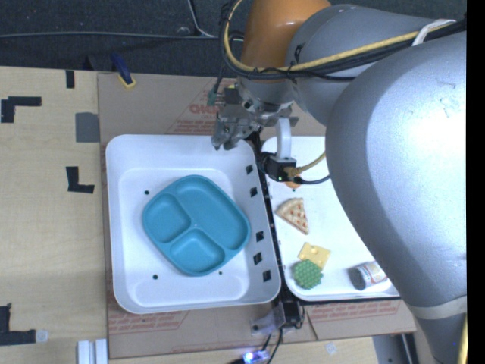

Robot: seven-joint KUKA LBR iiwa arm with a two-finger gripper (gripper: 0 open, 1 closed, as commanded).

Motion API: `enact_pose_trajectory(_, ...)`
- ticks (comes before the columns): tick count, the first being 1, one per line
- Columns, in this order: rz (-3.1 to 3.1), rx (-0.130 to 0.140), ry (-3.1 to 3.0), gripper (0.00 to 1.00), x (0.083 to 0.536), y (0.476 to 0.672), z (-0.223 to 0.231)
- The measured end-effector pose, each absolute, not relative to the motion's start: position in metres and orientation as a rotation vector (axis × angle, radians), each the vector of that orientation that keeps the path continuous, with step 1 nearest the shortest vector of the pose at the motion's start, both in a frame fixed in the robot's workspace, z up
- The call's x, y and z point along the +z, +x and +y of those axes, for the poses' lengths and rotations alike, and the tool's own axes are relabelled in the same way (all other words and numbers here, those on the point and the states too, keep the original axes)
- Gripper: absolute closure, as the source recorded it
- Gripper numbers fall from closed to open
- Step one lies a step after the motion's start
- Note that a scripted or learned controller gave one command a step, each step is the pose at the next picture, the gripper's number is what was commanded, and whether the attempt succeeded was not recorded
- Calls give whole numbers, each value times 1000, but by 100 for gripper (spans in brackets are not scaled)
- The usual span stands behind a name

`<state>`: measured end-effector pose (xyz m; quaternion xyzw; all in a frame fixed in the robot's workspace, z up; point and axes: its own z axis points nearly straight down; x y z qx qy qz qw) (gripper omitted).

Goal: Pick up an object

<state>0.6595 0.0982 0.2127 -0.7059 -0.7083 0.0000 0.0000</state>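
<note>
Nearest the camera, in the right bin [333,293], well below the tool: green bumpy ball [307,274] touching a yellow cheese wedge [314,254]; grey-and-white cylinder [366,274] to their right. Farther up, pizza slice [294,215], still below the tool and to its right. Left bin [121,203] holds a blue divided plate [195,224], below and left of the tool. Tool [231,131] hangs over the left bin's far right corner, nothing visibly between its fingers; open or closed, cannot tell.

One fixed overhead view, slanting down on both white bins [121,203] (arm [409,150] close, at right)
</note>
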Motion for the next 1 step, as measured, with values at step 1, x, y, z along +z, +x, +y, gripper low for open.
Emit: enact_pose_trajectory(1,-2224,4,-2219,0,213,659,97)
